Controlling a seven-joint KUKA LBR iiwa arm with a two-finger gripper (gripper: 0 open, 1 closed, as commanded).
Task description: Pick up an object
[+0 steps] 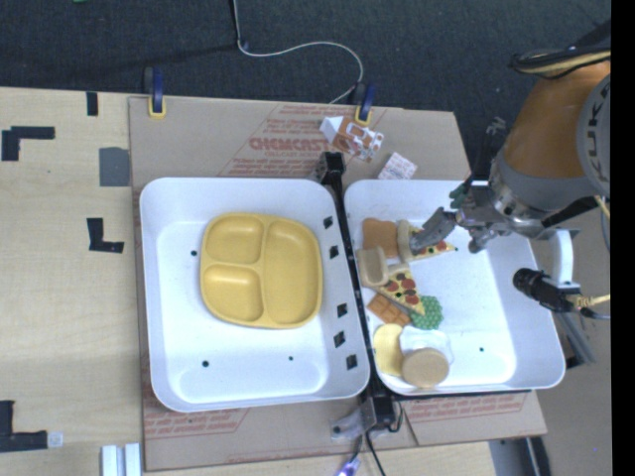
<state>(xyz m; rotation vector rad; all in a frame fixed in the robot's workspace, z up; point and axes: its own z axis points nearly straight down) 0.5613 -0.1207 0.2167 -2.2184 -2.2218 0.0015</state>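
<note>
The grey arm's two-finger gripper (434,234) is seen poised low in the right white bin (496,365); its grip state cannot be told. The small pizza-slice toy (430,250) is found just beneath it, among toy foods piled leftward and nearer.

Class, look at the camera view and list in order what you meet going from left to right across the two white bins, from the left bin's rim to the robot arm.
Left bin → yellow divided plate → black divider between the bins → pile of toy food → gripper → arm.
</note>
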